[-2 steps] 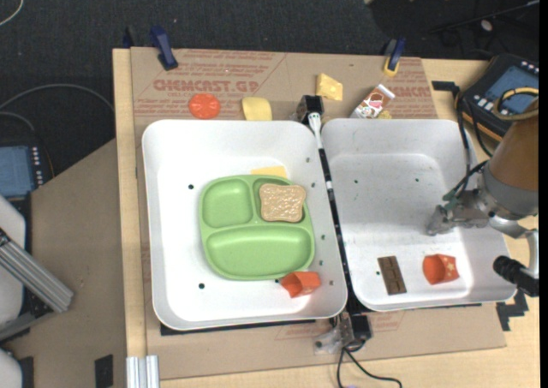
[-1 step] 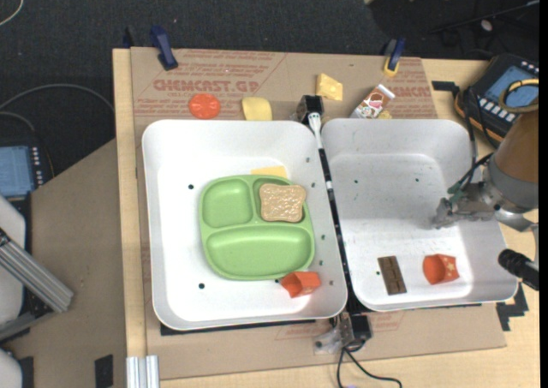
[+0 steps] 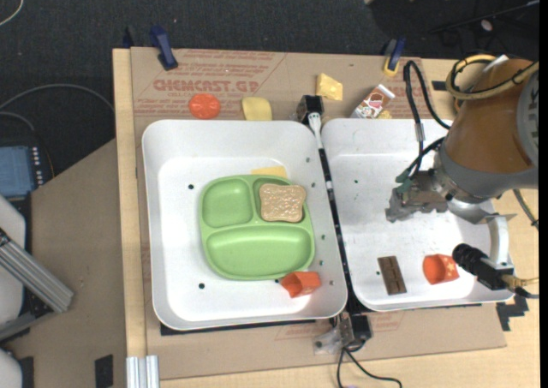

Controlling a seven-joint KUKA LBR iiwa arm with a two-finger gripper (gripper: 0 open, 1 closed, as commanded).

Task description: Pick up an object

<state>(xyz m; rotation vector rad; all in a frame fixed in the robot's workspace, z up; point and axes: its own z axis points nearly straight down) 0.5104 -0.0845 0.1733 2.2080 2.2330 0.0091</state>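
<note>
Well to the left of the gripper (image 3: pixel 409 204), a green tray (image 3: pixel 248 249) sits in the left bin (image 3: pixel 171 206). In the right bin (image 3: pixel 364 164) a thin brown bar (image 3: pixel 391 275) lies flat just below the gripper, and whether the gripper is wide or closed cannot be told. The orange block (image 3: pixel 440 268), below and slightly to its right, looks light, stiff and chunky, probably best pinched across its sides, with smooth bare floor around it.

- 2 white bins (image 3: pixel 171 206)
- 1 green divided plate (image 3: pixel 248 249)
- 1 brown cracker (image 3: pixel 282 202)
- 2 orange blocks (image 3: pixel 300 283)
- 1 brown bar (image 3: pixel 391 274)
- 1 gripper (image 3: pixel 407 206)
</note>
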